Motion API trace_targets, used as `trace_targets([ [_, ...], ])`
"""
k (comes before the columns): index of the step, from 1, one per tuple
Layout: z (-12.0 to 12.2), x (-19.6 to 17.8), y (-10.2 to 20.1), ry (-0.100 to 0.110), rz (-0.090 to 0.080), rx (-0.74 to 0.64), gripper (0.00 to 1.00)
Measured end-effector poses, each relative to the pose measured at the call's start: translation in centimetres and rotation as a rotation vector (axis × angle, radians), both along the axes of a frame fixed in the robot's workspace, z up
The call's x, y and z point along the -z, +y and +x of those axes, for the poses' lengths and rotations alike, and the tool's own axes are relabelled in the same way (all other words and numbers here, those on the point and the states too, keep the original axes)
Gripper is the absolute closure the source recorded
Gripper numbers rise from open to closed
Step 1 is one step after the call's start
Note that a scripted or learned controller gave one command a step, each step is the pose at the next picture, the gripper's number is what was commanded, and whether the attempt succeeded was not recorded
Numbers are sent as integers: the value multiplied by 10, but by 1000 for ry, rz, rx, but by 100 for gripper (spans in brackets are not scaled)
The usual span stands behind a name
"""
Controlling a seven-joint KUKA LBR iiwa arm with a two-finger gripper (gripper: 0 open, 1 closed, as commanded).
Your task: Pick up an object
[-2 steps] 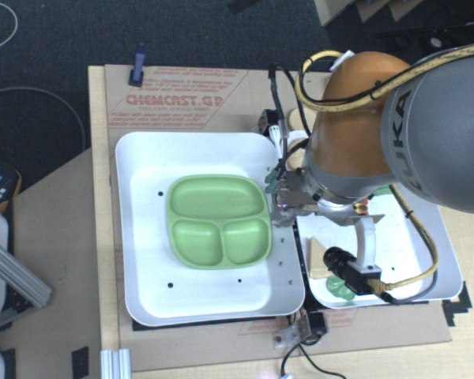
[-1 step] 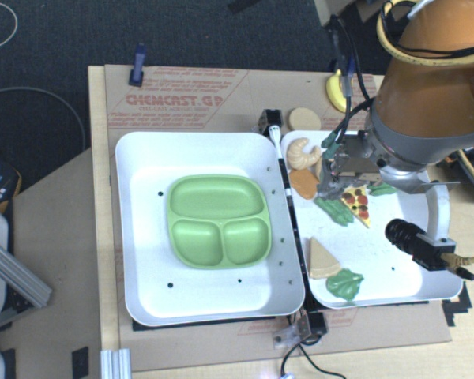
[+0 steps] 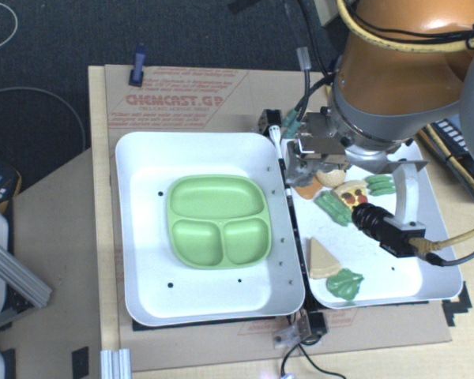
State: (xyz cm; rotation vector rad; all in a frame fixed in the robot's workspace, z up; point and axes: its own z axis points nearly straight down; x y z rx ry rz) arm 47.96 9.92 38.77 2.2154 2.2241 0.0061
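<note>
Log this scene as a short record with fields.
left bin: holds a green divided plate
right bin: holds small toy foods, among them a tan wedge and a green leafy piece
arm: reaches over the right bin's far end
gripper: low over the toy foods, grip unclear
bench: brown board under both bins

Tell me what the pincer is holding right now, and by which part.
Cannot be told. The arm's wrist hangs low over the toy food in the right bin, hiding any hold.

place: robotics lab | cues: KUKA arm (image 3: 407,61), 2 white bins (image 3: 138,235), loose cables (image 3: 8,93)
</note>
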Motion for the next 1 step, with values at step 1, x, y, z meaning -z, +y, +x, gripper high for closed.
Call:
trace_targets([
  [1,0,-38,87,-1,2,-6,100],
])
